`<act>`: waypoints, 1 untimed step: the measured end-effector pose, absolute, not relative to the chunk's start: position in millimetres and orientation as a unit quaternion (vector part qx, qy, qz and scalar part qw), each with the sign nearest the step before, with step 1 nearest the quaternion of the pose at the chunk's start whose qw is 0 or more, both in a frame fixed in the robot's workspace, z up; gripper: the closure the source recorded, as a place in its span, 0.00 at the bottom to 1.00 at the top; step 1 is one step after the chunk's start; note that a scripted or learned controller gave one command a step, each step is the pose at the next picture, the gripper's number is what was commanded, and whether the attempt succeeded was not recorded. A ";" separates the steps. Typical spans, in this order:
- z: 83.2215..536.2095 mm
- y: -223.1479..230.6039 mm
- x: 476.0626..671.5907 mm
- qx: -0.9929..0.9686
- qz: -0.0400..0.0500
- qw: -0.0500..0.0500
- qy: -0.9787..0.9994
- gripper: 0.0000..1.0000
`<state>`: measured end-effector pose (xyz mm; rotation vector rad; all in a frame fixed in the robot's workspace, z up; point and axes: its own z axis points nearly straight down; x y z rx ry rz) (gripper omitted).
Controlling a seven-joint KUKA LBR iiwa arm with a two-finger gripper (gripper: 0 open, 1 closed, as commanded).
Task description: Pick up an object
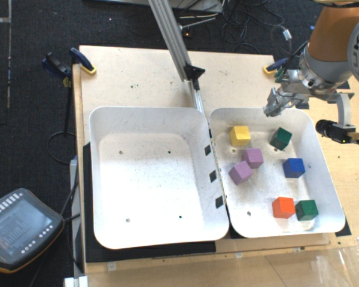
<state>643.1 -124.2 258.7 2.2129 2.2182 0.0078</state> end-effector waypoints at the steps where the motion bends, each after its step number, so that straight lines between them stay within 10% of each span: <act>1: 275.3 -124.1 644.1 0.706 0.001 0.002 0.708 1.00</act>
